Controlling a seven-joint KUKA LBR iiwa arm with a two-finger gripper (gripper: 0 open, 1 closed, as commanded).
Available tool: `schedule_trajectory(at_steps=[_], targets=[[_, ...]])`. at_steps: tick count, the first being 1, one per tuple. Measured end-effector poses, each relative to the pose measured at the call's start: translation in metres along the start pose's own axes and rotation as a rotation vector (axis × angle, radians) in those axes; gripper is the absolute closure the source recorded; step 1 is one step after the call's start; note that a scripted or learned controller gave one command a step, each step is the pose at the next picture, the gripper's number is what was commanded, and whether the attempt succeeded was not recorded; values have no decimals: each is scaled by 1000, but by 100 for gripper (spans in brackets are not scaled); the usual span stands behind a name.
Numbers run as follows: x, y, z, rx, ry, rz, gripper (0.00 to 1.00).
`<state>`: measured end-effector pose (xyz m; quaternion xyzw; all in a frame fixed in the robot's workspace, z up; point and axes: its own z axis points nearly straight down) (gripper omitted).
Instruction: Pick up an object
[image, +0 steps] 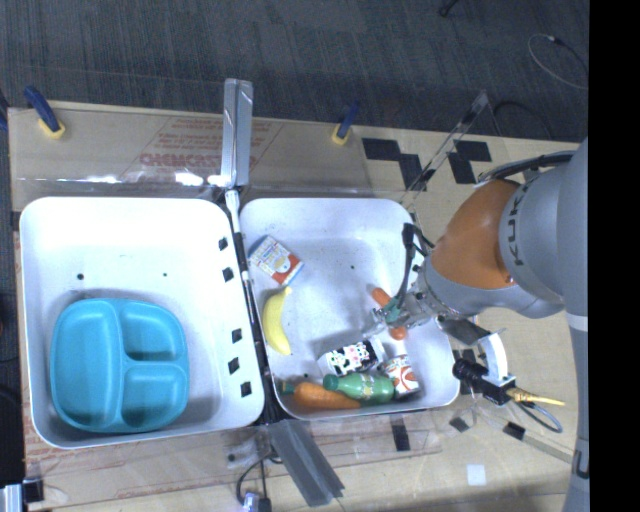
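Looming over the right bin (330, 215) from three o'clock, the grey arm (545, 235) with its orange band sits highest in the scene and so closest to the overhead lens, its wrist bent down so the claw (397, 318) drops among the clutter rather than onto bare bin floor. From where I stand the claw's tip is buried in small hardware and shadow, so I cannot tell how wide it is or whether it has anything. A small orange piece (381, 296) lies just beside it at about ten o'clock. Most candidates crowd the bin's six o'clock wall: a carrot (322, 397), a green bottle (362, 387) touching it, a black-and-white carton (350, 356) and a red-and-white can (403, 376), probably slid there together. A banana (277, 322) and a small box (274, 259) lie apart toward nine o'clock, easier to reach cleanly, I'd judge. At nine o'clock on the surface, the left bin (120, 225) holds a blue divided tray (118, 365).
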<state>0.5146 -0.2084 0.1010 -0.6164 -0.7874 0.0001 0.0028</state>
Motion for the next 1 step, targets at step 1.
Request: schedule_trajectory(at_steps=[1], targets=[[8, -37, 10, -1, -2, 154, 100]])
